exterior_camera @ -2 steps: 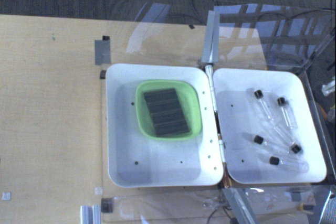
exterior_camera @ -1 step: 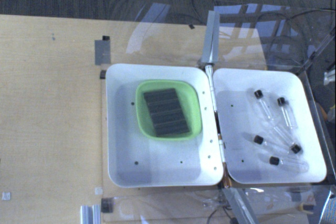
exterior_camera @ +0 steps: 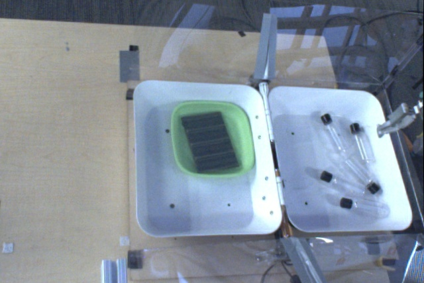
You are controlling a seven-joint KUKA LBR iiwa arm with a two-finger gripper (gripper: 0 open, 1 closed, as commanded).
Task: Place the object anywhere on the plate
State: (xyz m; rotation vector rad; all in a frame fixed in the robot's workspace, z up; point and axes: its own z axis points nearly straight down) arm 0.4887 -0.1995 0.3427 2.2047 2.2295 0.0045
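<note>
The tabletop (exterior_camera: 59, 142) looks like pale, matt wood. Both white bins (exterior_camera: 199, 222) seem smooth, faintly glossy plastic. At the left bin's twelve o'clock, the green plate (exterior_camera: 180, 142) looks like plastic, bearing a dark ribbed matt block (exterior_camera: 210, 142). Clear, glassy tubes (exterior_camera: 344, 149) carry black caps.

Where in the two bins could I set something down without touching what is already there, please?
The left bin has bare floor in front of the green plate, toward its near wall. A dark ridged block fills most of the plate. The right bin is crowded with clear tubes across its middle and right, with bare floor by its left wall.
</note>
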